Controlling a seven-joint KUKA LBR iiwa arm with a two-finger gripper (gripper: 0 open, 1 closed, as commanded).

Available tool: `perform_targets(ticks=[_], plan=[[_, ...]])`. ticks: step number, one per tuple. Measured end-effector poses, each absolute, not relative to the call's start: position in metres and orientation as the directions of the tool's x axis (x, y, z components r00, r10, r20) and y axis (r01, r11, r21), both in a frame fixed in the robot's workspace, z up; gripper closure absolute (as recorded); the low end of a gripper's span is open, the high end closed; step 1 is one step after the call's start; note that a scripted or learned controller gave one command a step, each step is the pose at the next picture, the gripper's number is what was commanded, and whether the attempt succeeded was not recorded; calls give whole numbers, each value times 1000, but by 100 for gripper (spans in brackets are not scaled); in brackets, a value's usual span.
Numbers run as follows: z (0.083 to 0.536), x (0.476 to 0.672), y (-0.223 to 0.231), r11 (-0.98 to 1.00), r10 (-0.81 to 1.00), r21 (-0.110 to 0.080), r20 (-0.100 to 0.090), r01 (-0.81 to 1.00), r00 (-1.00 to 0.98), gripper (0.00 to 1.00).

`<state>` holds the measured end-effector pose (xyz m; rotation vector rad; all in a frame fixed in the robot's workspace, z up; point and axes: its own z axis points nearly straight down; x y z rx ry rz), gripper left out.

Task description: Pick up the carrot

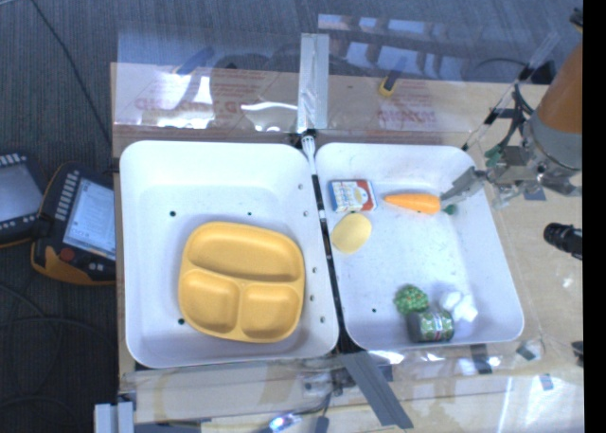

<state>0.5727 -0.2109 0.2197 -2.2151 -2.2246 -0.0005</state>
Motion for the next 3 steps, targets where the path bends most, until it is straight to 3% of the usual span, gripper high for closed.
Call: perform_targets(ticks=[1,2,3], plan=[[96,595,-183,449,894,1,0,894,-449,0],[93,663,-199,645,764,-28,17,764,-645,0],[91,640,-197,478,879,10,-2,879,-478,0]])
